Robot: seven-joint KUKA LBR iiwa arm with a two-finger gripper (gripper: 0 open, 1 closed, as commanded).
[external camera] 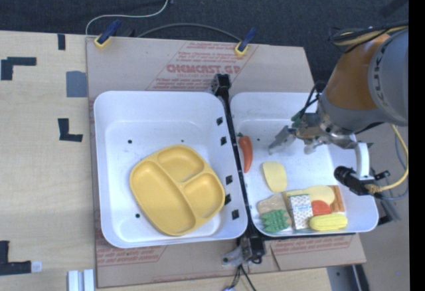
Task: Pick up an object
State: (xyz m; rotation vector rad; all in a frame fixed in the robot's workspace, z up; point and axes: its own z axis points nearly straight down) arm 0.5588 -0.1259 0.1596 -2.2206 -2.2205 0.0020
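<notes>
The grey arm [372, 84] with its orange band reaches in from the right, its gripper [287, 140] pointing left.

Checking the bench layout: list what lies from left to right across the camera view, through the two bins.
Left bin → yellow divided plate → orange carrot → pale yellow slice → gripper → grey and orange arm.

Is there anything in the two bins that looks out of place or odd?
Nothing looks spilled or damaged. The yellow divided plate lies skewed in the left bin. The toy food is crowded along the right bin's lower edge, and the carrot lies against the divider.
</notes>
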